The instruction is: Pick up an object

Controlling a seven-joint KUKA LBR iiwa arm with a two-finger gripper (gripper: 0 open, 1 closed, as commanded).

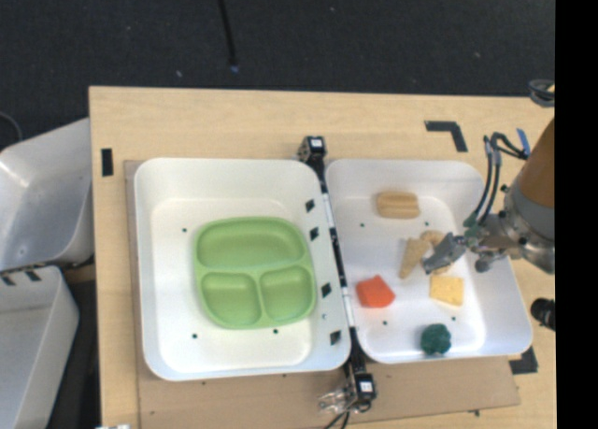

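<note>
Tan wedge [412, 255] just left of fingers [447, 251], right bin [486, 324]

Arm [534, 184] cut off at right edge; tan wedge [412, 255] partly hidden by gripper [447, 251].

The arm [534, 184] enters as a rounded body with an orange-brown band, grey metal below it. Dark, bluish cables [492, 170] loop along its side down to the wrist. The tool [447, 254] is dull grey metal, ending in thin, dark fingers.
</note>
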